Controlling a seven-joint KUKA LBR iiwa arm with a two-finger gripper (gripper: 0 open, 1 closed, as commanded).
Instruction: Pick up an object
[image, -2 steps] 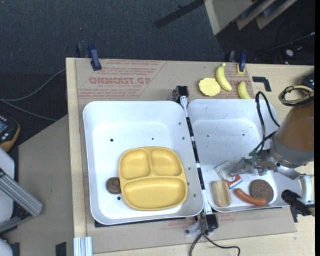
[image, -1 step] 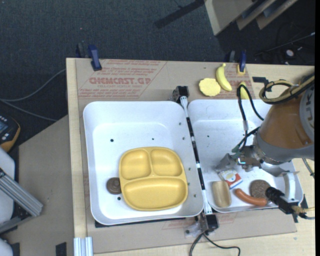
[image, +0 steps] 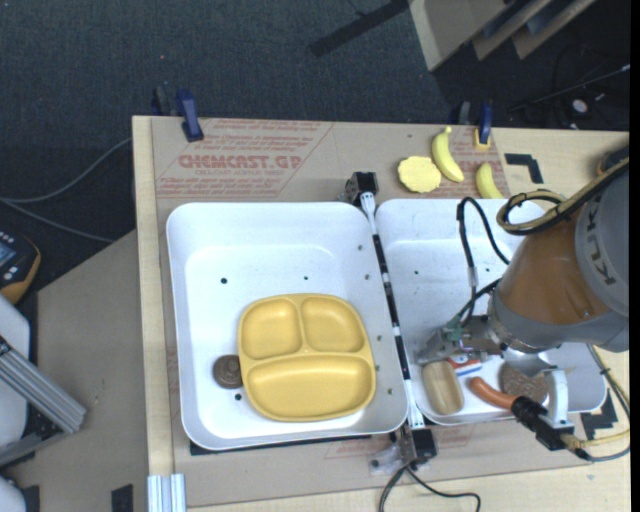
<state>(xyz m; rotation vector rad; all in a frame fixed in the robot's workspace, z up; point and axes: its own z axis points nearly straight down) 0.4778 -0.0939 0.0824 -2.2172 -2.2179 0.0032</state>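
A: status on pincer (image: 462, 345)?
B: low over right bin (image: 430, 235), near front-left corner, arm (image: 560, 280) reaching in from right. Can't tell if clenched or released, wrist hiding it

A: objects in right bin?
B: tan bread-like piece (image: 441, 387) at front left, just beside divider. Orange sausage-like piece (image: 490, 391) right of it, touching or nearly. Brown round piece (image: 522, 380) further right, half hidden under arm. All just below pincer, nothing visibly grasped

A: left bin (image: 200, 300)?
B: yellow divided plate (image: 303, 356), three compartments, sitting front-centre. Small brown disc (image: 227, 372) tucked at plate's left edge, touching

A: outside bins?
B: on bench (image: 150, 200) behind right bin: yellow round piece (image: 419, 173), banana (image: 447, 155) beside it, second banana (image: 487, 180) further right
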